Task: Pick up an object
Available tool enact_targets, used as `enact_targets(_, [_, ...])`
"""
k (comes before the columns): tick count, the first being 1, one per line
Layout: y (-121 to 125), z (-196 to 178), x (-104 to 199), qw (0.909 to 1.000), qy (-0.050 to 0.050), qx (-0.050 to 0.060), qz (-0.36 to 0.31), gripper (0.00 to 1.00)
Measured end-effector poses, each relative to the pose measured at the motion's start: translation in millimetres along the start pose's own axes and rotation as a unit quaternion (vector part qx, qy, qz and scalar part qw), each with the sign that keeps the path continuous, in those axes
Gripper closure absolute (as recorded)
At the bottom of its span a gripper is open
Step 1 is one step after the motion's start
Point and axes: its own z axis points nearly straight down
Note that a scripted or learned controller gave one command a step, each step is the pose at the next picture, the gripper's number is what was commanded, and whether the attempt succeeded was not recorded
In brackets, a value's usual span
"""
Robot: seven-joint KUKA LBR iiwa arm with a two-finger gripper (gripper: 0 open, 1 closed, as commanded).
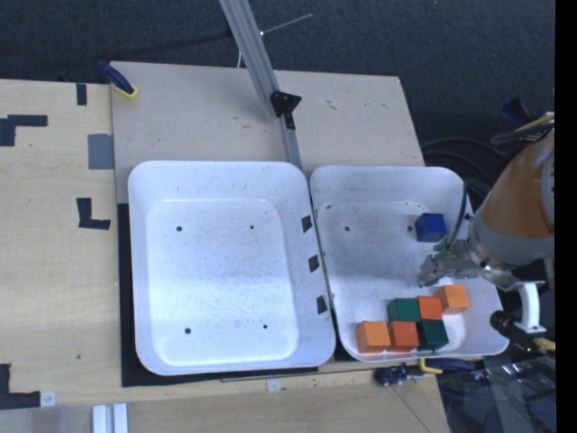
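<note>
A light wooden bench point(225, 115) is seen under everything. A slanted grey metal pole point(252, 43) is fixed to it by a black clamp point(285, 104). A blue and yellow clamp point(117, 79) is seen at the far left edge — black tape marks point(87, 213) and a grey patch point(100, 150) are stuck nearby. Dark carpet point(406, 25) is spread behind the bench.

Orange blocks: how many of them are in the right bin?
4. One lies just below the hand; one beside it; two near the front wall. More may hide under the arm.
</note>
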Motion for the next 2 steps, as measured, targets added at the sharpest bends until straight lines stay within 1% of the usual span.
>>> enact_targets(1, [-8.5,-53.3,4.6,1.0,-0.001,-0.003,0.0,1.0])
enact_targets(2, [-11.0,-115.3,1.2,1.0,-0.002,-0.005,0.0,1.0])
